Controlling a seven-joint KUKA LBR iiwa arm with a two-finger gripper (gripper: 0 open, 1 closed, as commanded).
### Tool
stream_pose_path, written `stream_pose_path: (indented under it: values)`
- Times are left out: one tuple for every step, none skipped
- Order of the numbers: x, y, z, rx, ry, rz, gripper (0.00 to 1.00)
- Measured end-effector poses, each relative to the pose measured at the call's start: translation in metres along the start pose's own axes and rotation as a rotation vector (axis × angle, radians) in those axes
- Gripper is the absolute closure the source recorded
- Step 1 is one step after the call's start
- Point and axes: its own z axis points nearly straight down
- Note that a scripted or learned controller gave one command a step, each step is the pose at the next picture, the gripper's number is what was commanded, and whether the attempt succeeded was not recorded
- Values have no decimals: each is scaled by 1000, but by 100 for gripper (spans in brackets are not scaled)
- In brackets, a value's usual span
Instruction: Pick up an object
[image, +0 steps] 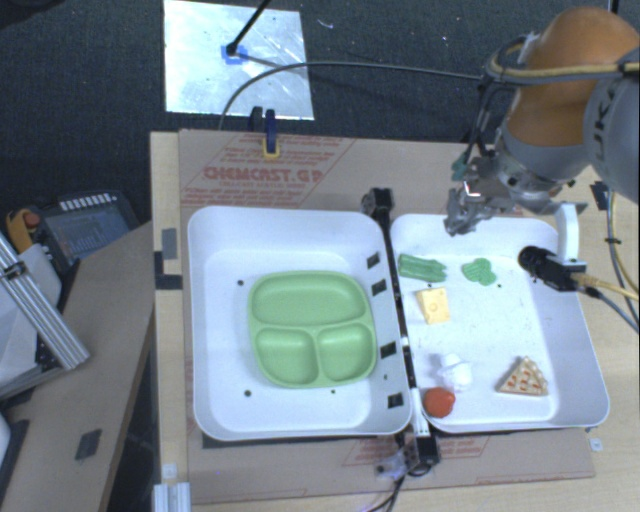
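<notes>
Meanwhile, Gripper Poised Over the Right Bin

Two white bins are set side by side so that pieces can be moved across. The left bin (215, 300) is occupied by a green divided tray (308, 328). In the right bin (570, 330) the small pieces are scattered well apart, presumably so each can be grasped alone: a pizza slice (523, 378), a green bean pod (421, 267), a cheese wedge (434, 305), a green leaf (479, 270), a white piece (456, 371) and a red tomato (438, 402). The gripper (462, 216) is held above the bin's far edge; whether it is apart or together cannot be told.
</notes>
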Motion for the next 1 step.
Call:
stream_pose_path:
  values:
    - [42,-13,9,2,0,1,100]
